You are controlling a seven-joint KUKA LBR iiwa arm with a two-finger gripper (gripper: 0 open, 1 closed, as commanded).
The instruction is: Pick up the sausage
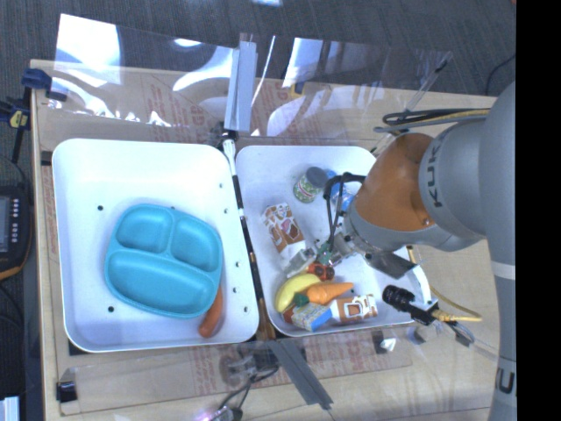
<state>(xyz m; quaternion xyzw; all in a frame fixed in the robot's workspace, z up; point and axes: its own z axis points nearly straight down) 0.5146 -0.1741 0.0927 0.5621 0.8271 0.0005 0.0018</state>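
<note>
Two shallow white bins sit side by side on a pale bench (pixel 158 117), with a clear plastic sheet (pixel 263 64) standing along the far edge and dark floor beyond it. The left bin (pixel 79 174) holds a blue divided plate (pixel 164 259). The sausage (pixel 211 316), reddish-brown, lies in that bin against the plate's near right edge, close to the wall between the bins.

The right bin (pixel 263 191) carries a heap of small things: a green-lidded can (pixel 308 185) near the far side, a printed packet (pixel 283 228) in the middle, and near the front a banana (pixel 295 289), a carrot (pixel 330 293) and a small labelled carton (pixel 355 309).

The grey arm (pixel 473 182) with its orange band reaches in from the right and hangs over the right bin, well apart from the sausage. The gripper (pixel 326 257) points down just above the banana and carrot; it is small and crowded by the clutter beneath, so whether the fingers are spread or closed cannot be told. The arm hides much of the bin's right side.
</note>
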